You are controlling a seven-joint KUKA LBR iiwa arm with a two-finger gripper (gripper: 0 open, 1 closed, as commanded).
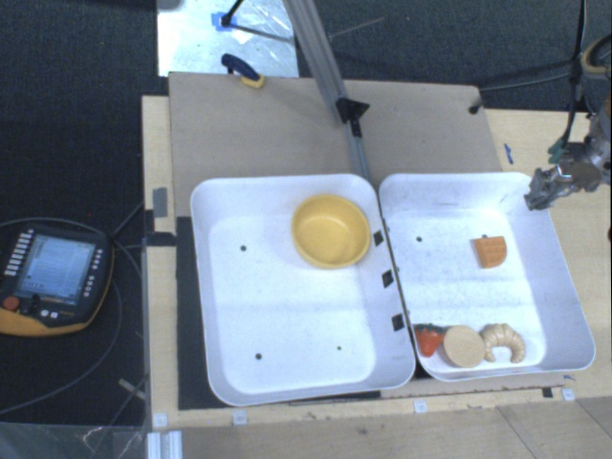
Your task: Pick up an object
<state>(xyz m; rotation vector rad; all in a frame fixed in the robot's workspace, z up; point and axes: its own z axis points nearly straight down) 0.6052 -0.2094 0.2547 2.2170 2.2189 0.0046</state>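
Note:
A yellow bowl sits at the back of the left bin. In the right bin an orange block lies right of centre. Along that bin's front wall lie a red and green piece, a round tan disc and a pale croissant, close together. My gripper hangs at the right bin's back right corner, above the rim, far from every object. Nothing shows between its fingers.
A teach pendant lies on the floor at the left. A metal pole slants down to the bench behind the bins. A blue and yellow clamp sits at the bench's back left edge.

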